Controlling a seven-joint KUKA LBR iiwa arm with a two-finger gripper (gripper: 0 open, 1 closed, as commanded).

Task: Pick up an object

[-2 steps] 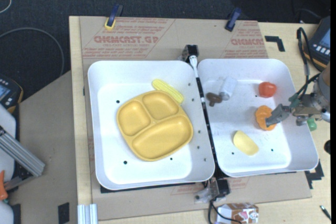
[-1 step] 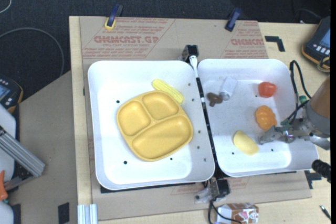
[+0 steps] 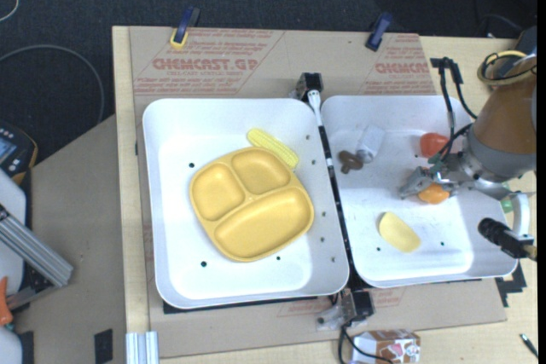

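Observation:
My gripper [image 3: 424,182] is low in the right bin [image 3: 367,264], near its right side, reaching in from the right. A small orange object [image 3: 434,196] lies right beneath the gripper's tip, touching or nearly touching it. A red object [image 3: 432,142] sits just behind it. A pale yellow, chip-like piece [image 3: 397,232] lies toward the bin's front. A small brown object [image 3: 349,159] and a whitish clear piece [image 3: 369,141] rest near the bin's left wall.
The left bin [image 3: 171,268] holds a yellow divided plate [image 3: 250,202] with a yellow corn-like piece [image 3: 272,147] at its back edge. Black cables [image 3: 450,89] run along the right bin's far right side. Clamps [image 3: 181,28] hold the board's back edge.

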